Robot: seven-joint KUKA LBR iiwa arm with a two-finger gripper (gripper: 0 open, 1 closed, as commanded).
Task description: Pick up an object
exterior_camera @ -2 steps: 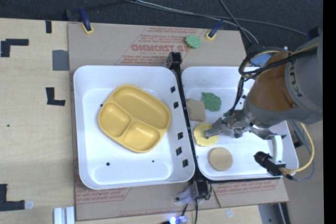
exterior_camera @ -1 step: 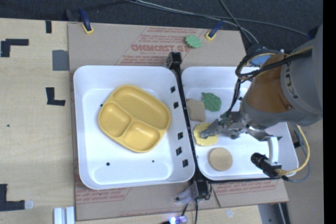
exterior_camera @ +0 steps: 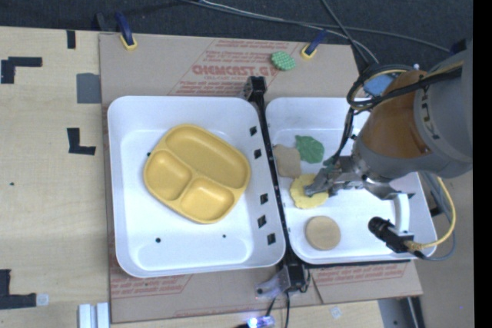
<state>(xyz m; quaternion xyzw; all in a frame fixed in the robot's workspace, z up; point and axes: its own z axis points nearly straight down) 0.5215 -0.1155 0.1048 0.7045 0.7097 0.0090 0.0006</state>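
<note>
Nearest, a round tan disc (exterior_camera: 323,233) lies in the right bin (exterior_camera: 350,110). Just beyond it, the arm (exterior_camera: 407,127) reaches in from the right, bent low, its gripper (exterior_camera: 319,184) touching a yellow piece (exterior_camera: 307,196). Whether it grips, I cannot tell.

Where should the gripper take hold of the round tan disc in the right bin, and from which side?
Grip the round tan disc across its rim from straight above, probably: it lies flat, apart from the yellow piece, with bare bin floor around it.
</note>
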